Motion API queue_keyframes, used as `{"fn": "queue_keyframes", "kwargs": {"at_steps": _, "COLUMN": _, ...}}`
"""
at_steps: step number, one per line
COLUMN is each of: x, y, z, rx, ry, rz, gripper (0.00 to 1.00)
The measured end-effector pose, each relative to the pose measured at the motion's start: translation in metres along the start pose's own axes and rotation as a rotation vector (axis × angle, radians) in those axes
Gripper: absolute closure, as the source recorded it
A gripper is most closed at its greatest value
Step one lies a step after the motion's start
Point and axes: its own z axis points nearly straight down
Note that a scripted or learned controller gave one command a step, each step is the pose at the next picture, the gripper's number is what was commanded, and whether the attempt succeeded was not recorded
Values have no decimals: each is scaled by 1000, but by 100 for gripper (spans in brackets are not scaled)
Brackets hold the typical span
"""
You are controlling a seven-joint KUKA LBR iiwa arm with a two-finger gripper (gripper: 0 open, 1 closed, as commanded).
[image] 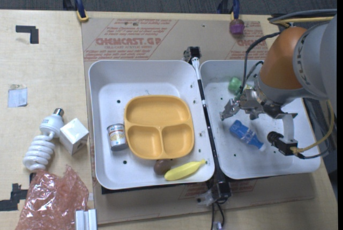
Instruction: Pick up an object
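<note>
Blue is the colour of the bottle (247, 134) lying on its side in the right bin (225, 159). It is the closest thing to the claw (231, 109), so it looks like the best one to pick. The claw hangs low over the same bin, just up and left of the bottle, and I see nothing held in it. Its thin metal fingers (227, 112) point to the left, but I cannot tell if they are wide or narrow from up here.

A small green thing (235, 83) sits near the back of that bin, partly hidden by the arm (292, 65). It would be harder to reach well.

To do this step well, I think the claw should move over the middle of the bottle, not its end. The bottle lies at a slant, so the claw should turn until its fingers cross the thin way. Then it should go straight down and squeeze softly. A round bottle can roll or slip out, so a slow lift is best.

The left bin (102, 116) holds a yellow tray (159, 127), a can (116, 136) and a banana (185, 170). These are well apart from the claw. A bulb (43, 140) lies out on the worktop (43, 79)
</note>
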Motion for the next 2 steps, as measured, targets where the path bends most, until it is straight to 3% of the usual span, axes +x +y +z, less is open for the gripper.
{"fn": "queue_keyframes", "kwargs": {"at_steps": 1, "x": -1, "y": 1, "z": -10, "rx": -2, "ry": -1, "rz": 2, "gripper": 100}}
{"fn": "queue_keyframes", "kwargs": {"at_steps": 2, "x": -1, "y": 1, "z": -10, "rx": -2, "ry": -1, "rz": 1, "gripper": 0}}
